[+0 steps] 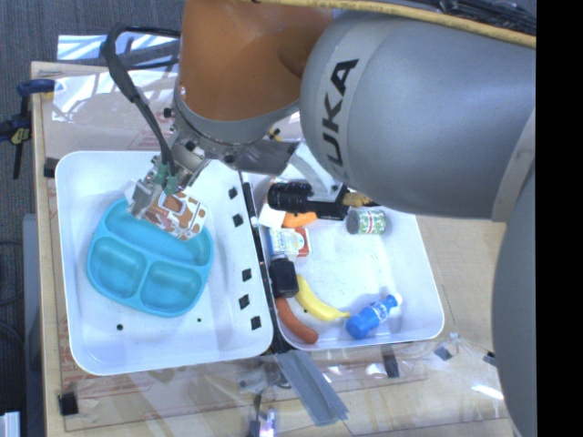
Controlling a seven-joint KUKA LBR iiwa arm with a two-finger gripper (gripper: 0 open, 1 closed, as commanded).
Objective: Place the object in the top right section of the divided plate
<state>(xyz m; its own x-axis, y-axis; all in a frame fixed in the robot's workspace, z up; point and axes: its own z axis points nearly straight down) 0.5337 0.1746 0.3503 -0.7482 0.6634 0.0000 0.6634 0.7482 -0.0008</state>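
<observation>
A blue divided plate (146, 271) lies in the left bin (91, 344). My gripper (157, 189) hangs over the plate's upper right corner, reaching down from the big grey and orange arm. Right at the fingers sits a small packet (180, 214) with a brown and white pattern, resting over the plate's top right section. The fingers look closed around the packet's upper edge.
The right bin (414, 271) holds a banana (319, 306), a sausage (296, 321), a blue bottle (372, 318), a small can (367, 221), an orange-and-black tool (305, 209) and a carton (285, 241). The arm covers the upper middle of the view.
</observation>
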